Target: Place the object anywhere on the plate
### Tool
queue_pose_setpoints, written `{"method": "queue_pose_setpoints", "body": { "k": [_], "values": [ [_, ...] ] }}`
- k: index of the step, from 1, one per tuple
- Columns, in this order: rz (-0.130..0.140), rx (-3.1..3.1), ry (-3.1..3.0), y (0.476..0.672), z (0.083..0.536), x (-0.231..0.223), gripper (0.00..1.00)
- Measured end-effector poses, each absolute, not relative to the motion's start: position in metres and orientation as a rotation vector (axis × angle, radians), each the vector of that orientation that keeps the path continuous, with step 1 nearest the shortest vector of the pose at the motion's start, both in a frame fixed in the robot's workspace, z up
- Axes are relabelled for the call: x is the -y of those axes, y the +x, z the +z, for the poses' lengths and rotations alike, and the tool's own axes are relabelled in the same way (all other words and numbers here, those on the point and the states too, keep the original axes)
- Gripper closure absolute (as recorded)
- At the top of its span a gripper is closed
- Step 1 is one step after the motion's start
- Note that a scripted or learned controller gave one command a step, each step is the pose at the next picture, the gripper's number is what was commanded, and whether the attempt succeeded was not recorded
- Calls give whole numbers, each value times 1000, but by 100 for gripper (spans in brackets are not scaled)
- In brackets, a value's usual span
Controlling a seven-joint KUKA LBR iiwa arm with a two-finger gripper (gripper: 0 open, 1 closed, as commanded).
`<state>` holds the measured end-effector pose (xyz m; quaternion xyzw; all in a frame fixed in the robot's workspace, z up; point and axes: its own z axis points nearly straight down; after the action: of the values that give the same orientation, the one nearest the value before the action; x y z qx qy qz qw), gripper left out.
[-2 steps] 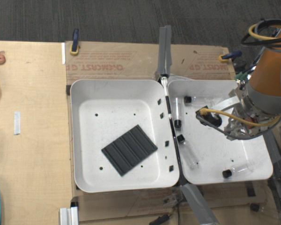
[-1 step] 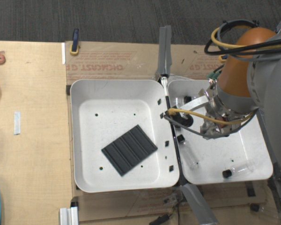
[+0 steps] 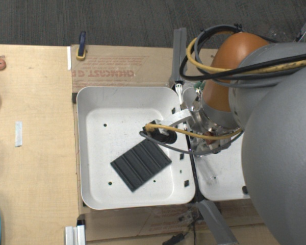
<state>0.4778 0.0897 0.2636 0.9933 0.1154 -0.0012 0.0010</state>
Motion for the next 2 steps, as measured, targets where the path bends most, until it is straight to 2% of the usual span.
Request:
{"method": "queue_pose_setpoints", "body": {
  "k": [1, 2],
  "values": [
    [-9, -836, 3026, 510, 268, -140, 100],
    [-9, -836, 3026, 510, 268, -140, 0]
  ]
}}
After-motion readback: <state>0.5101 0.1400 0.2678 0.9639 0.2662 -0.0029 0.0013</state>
